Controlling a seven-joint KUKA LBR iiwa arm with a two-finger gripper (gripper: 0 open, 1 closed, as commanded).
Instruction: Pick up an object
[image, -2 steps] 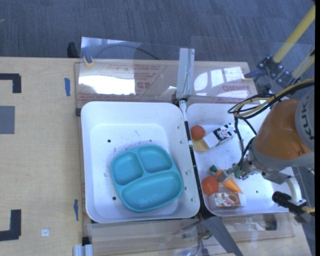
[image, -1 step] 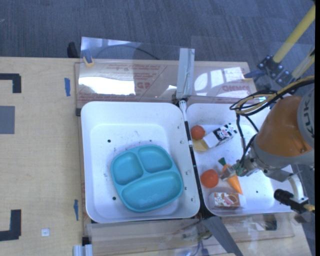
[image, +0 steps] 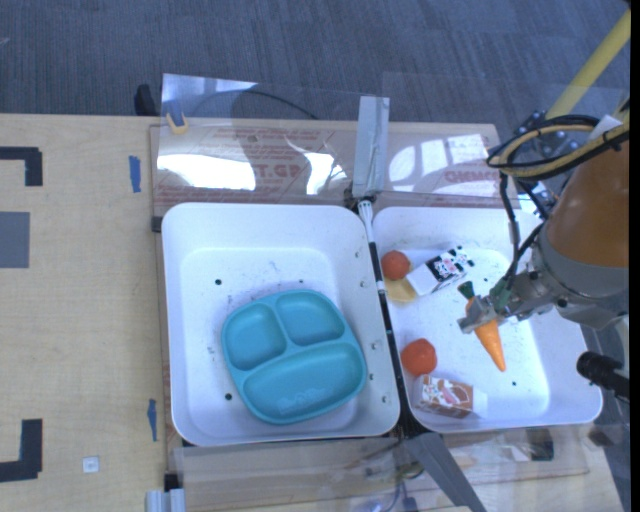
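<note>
Though my gripper (image: 484, 314) hangs low over the right bin (image: 570, 400), I cannot tell from this slanted view how it stands or whether it grips anything. The orange carrot (image: 491, 342) lies on the bin floor right at my gripper's tip, its thick end up under the gripper and its narrow tip aimed down and slightly right, toward the bin's near wall; its long axis runs nearly along the bin's depth. It looks to touch or sit just under me, but I cannot tell which. Left of it rests a red ball (image: 419, 355), and below that a small carton (image: 445, 397). Farther back lie an orange ball (image: 396, 265), a yellowish piece (image: 402, 291) and a black-and-white toy (image: 450, 267). The left bin (image: 190, 300) bears a blue divided plate (image: 292, 354).
</note>
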